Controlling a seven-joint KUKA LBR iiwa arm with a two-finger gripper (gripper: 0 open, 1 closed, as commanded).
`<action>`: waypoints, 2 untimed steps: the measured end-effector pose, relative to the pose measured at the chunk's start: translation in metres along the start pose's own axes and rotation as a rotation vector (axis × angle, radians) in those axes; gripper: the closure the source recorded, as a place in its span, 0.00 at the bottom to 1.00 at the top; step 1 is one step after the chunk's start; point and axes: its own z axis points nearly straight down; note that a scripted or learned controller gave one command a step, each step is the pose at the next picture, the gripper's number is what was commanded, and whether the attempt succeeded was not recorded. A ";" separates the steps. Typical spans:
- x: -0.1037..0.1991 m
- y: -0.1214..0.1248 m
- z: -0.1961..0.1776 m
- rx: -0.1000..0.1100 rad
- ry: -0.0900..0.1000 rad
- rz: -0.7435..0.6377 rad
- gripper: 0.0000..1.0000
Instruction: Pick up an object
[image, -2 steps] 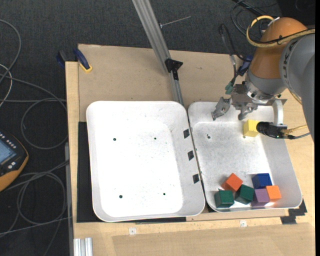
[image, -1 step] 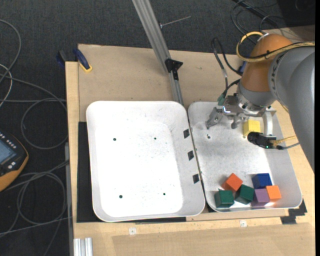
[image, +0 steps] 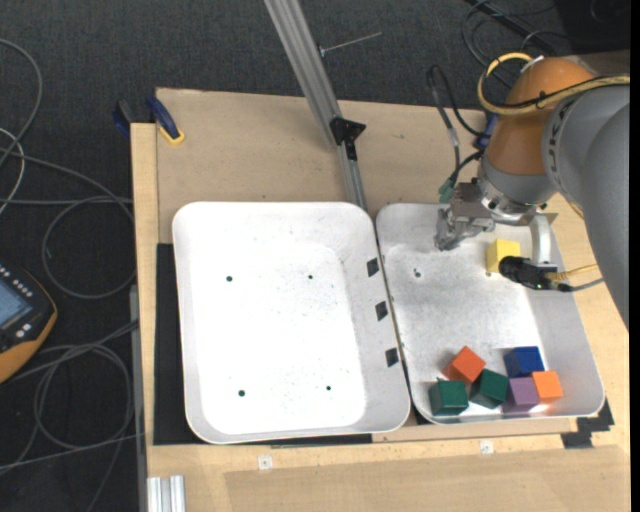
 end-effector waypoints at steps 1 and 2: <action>0.007 0.006 -0.048 -0.005 -0.001 -0.002 1.00; 0.014 0.011 -0.111 -0.007 -0.002 -0.002 1.00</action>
